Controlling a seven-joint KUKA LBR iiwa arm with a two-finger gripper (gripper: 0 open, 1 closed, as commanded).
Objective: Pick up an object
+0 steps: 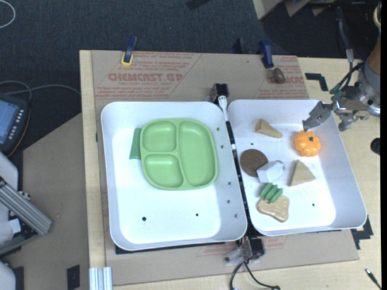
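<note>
My gripper (329,118) hangs over the right bin's (338,216) far right side, open, with nothing between its fingers. Just below and left of it lies a small orange pumpkin (308,144). Other pieces in that bin: a tan wedge (267,128) at the back, a brown disc (253,160), a white block (270,172), a tan triangle (301,174), a green ridged piece (271,192) and a tan toast shape (275,208) near the front.
The left bin (121,210) holds a green divided plate (179,153) with three compartments. A raised divider (233,156) separates the two bins. Clamps (127,54) sit at the bench's back edge. The arm enters from the right.
</note>
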